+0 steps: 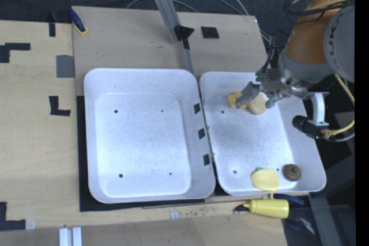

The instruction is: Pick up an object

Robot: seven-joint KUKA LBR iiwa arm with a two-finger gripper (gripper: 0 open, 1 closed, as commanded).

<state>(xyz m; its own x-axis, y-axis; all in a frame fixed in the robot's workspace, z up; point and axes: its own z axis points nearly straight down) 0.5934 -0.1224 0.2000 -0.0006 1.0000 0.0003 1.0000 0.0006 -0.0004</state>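
Observation:
In the right bin (248, 147), near its far edge, lie a small yellow piece (233, 101) and a beige rounded lump (258, 106), touching each other. My gripper (259, 97) is low over them. Its two dark fingers (248, 94) are spread apart, one on each side of the beige lump's top. The fingers stand open and do not press on the lump, which looks to be resting on the bin floor. At the bin's near right corner sit a yellow rounded object (265, 180) with a green bit beside it and a small brown round object (292, 172).
The left bin (141, 135) lies beside the right one, their rims meeting in the middle. A slanted grey metal post (167, 6) rises behind the bins. A yellow-handled tool (270, 208) lies on the bench just in front of the right bin. Cables run at the far right.

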